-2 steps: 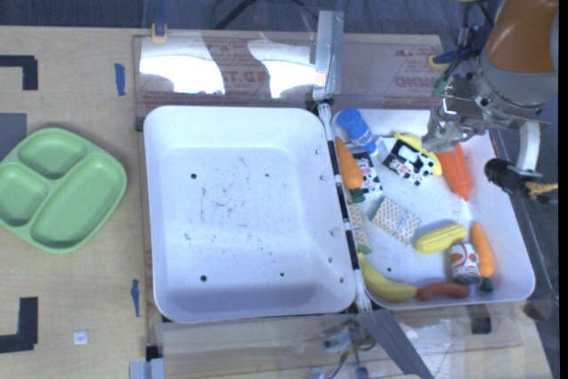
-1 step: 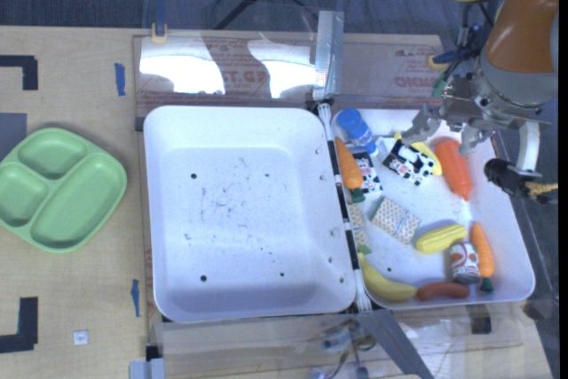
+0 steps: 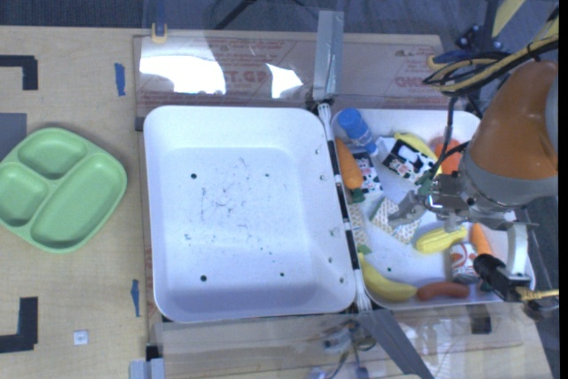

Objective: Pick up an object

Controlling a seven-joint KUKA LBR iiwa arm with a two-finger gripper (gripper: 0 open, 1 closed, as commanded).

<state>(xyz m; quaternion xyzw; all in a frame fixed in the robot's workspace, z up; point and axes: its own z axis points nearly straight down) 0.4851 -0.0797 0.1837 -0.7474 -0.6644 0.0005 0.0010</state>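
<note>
While working back from the near edge of the right bin (image 3: 395, 122), listing a yellow banana (image 3: 387, 280) lying in the near-left corner, with a red sausage (image 3: 441, 289) lying just beside its tip along the same edge. Recording a red-and-white can (image 3: 461, 260) sitting just behind the sausage, near the right edge. Noting a short yellow piece (image 3: 439, 240) and an orange carrot (image 3: 480, 238) lying farther in, close under the wrist. Finding the gripper (image 3: 415, 204) hanging low over the bin's middle, above a pale patterned item (image 3: 393, 223); not managing to tell whether the jaws are released or clenched. At about the same depth, logging the left bin (image 3: 240, 191) sitting alongside, and a green divided plate (image 3: 58, 188) resting at the left edge of the bench (image 3: 71, 297). Entering a second carrot (image 3: 351, 170) lying along the right bin's left edge, a yellow box (image 3: 408, 157) with a black-and-white label lying toward the far edge, and a blue-capped bottle (image 3: 355, 129) lying in the far-left corner.
</note>
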